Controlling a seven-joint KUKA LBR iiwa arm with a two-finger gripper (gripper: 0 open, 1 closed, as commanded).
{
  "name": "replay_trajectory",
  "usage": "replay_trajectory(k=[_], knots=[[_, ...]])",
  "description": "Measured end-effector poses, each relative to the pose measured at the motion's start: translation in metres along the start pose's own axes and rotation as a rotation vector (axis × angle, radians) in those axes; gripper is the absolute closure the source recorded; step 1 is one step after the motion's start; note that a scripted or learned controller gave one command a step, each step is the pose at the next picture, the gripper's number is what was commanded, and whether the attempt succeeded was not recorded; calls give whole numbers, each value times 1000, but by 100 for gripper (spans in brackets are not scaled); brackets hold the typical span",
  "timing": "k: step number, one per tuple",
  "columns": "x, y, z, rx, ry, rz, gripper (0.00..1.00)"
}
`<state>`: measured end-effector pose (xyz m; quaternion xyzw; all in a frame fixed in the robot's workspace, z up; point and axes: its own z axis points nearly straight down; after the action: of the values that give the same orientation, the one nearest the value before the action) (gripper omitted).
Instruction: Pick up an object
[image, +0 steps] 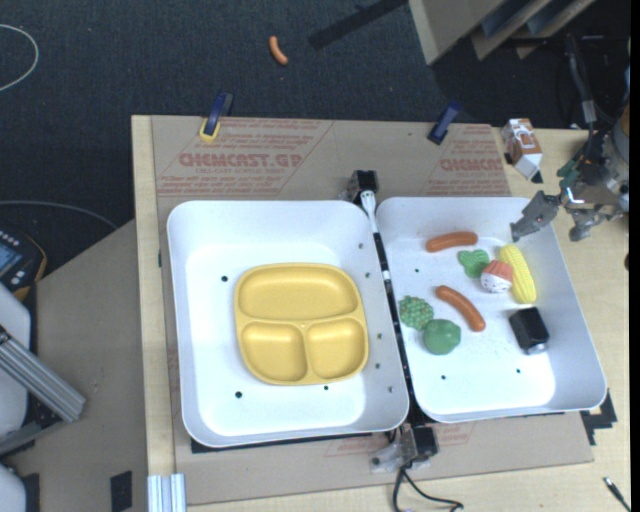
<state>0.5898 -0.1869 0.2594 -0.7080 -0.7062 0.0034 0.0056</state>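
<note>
Corn cob (519, 273) — pincer (555, 212) just above, empty.

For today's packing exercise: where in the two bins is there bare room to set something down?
Free: left bin floor around the yellow divided plate; right bin's near strip, below the broccoli and black block. Crowded: around the corn cob and sausages.

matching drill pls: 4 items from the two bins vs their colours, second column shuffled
Items:
1. divided plate
2. corn cob
3. broccoli
4. block

Colours:
A. black
B. green
C. mustard yellow, in the left bin
D. bright yellow, in the right bin

Pairs: 1-C, 2-D, 3-B, 4-A
</note>
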Motion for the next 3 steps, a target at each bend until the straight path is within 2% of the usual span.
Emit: replay_trajectory(k=[1, 2, 3], knots=[[0, 2, -7, -12, -3, -3, 0], [-6, -1, 55, -4, 0, -1, 0], [-6, 1, 98, -6, -1, -3, 0]])
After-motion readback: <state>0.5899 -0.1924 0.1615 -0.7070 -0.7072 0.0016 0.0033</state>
